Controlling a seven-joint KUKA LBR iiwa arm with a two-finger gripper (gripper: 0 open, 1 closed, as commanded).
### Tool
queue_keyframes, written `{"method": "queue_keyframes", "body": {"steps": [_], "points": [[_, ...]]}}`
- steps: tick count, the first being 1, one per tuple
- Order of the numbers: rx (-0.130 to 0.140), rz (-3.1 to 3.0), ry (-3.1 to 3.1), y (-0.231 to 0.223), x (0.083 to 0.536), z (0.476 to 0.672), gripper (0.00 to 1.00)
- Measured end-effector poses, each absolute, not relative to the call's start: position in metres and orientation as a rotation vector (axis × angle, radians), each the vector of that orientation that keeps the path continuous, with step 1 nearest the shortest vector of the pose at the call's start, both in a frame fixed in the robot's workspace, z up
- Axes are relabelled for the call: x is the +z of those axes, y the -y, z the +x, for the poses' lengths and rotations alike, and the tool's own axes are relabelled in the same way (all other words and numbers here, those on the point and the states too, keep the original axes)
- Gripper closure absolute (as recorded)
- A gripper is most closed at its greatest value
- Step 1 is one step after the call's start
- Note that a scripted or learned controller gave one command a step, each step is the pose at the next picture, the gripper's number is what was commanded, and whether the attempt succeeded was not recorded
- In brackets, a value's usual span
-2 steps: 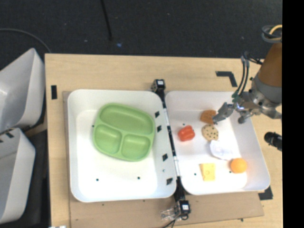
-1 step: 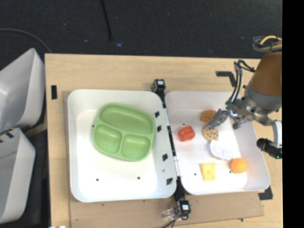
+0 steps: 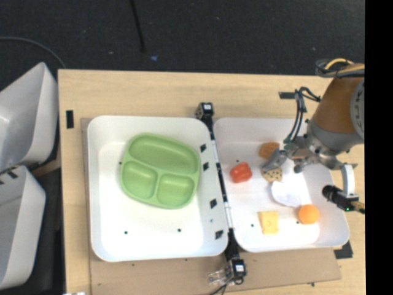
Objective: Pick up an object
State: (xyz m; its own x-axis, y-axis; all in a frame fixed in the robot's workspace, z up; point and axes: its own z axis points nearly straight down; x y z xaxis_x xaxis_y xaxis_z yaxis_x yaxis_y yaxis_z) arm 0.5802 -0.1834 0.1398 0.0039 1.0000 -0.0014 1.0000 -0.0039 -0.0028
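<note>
The right bin (image 3: 245,134) holds several small objects: a red piece (image 3: 241,173), a brown cookie-like piece (image 3: 268,149), a tan spotted cube (image 3: 272,176), a white disc (image 3: 287,196), a yellow block (image 3: 268,222) and an orange ball (image 3: 308,214). My gripper (image 3: 287,163) hangs over the upper right part of this bin, just right of the brown piece and above the tan cube and white disc. Its fingers are spread open, and nothing shows between them.
The left bin (image 3: 104,226) carries a green divided plate (image 3: 161,171). A black-clipped divider (image 3: 218,183) separates the bins. The arm's grey body with its orange band (image 3: 334,112) covers the right bin's far right corner. White containers (image 3: 24,121) stand beyond the bench's left edge.
</note>
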Motion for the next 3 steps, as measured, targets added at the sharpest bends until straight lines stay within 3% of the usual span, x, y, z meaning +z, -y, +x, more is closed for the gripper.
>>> {"method": "queue_keyframes", "body": {"steps": [1, 2, 3], "points": [[0.003, -2.226, 2.216, 0.184, 0.099, 0.58, 0.0], [-0.002, -2.233, 2.217, 0.186, 0.113, 0.582, 1.0], [-0.004, -2.228, 2.223, 0.19, 0.158, 0.586, 1.0]]}}
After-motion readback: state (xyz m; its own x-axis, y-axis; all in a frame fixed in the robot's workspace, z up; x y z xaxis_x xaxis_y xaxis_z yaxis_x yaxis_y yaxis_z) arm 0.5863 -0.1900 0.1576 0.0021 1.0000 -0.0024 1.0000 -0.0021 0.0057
